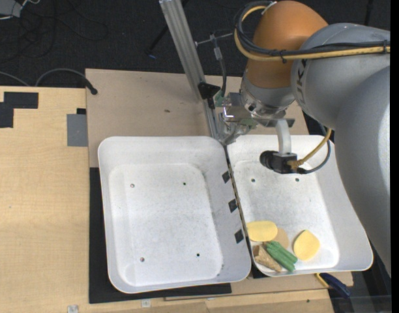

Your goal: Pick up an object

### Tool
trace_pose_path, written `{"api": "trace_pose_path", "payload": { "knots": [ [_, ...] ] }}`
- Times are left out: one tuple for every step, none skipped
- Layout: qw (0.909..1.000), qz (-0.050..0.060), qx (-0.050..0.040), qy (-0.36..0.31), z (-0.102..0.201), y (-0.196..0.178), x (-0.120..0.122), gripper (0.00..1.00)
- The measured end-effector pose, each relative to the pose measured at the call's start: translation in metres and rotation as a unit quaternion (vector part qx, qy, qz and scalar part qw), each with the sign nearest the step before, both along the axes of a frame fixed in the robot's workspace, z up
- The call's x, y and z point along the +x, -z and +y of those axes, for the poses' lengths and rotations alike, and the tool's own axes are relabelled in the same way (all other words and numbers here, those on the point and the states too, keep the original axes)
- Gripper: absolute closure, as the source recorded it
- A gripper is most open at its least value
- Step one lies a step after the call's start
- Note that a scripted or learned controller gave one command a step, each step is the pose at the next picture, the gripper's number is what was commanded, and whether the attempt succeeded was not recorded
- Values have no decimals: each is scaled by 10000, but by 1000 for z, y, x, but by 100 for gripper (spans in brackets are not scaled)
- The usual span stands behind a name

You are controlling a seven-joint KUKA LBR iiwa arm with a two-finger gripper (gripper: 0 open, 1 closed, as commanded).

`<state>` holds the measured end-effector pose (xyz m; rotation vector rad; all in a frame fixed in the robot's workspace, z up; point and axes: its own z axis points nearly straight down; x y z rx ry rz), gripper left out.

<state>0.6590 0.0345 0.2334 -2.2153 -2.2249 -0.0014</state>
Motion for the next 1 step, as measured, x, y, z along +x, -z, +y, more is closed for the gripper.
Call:
{"api": "trace_pose_path", "payload": {
  "knots": [
    [10000,21,-6,5,48,10,-11,100]
  ]
}}
